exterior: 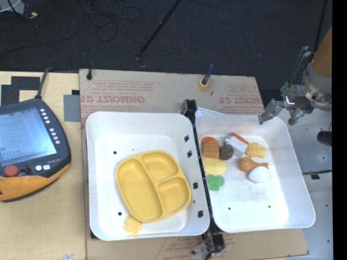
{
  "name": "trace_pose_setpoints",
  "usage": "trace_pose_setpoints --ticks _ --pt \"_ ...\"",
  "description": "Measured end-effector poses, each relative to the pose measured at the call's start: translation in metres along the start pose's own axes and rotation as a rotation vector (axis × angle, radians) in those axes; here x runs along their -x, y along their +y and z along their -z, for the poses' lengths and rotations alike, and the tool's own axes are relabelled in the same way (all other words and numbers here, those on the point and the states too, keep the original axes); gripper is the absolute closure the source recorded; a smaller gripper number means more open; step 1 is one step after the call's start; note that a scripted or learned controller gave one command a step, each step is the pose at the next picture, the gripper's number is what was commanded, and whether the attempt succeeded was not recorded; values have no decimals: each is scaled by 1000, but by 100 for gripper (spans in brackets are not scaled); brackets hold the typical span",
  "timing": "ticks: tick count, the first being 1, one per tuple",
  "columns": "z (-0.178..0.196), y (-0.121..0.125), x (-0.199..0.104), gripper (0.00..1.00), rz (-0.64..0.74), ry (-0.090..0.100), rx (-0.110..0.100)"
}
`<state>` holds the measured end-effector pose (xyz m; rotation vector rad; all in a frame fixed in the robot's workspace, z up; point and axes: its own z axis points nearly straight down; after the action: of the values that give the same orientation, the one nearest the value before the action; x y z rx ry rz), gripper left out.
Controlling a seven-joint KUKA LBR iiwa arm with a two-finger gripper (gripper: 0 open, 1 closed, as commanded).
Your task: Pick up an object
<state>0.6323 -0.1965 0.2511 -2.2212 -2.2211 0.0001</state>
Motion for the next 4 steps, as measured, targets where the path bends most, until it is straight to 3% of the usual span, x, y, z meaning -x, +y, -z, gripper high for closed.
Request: trace_pose_setpoints --ticks 1,2,3,4 --pt "-48 -69 -80 0 3 5 -11" --pt "-56 -159 -109 0 -3 4 -11" --pt "-46 -155 -106 100 -7 2 -5" --pt "-46 -157 -181 100 6 3 -4"
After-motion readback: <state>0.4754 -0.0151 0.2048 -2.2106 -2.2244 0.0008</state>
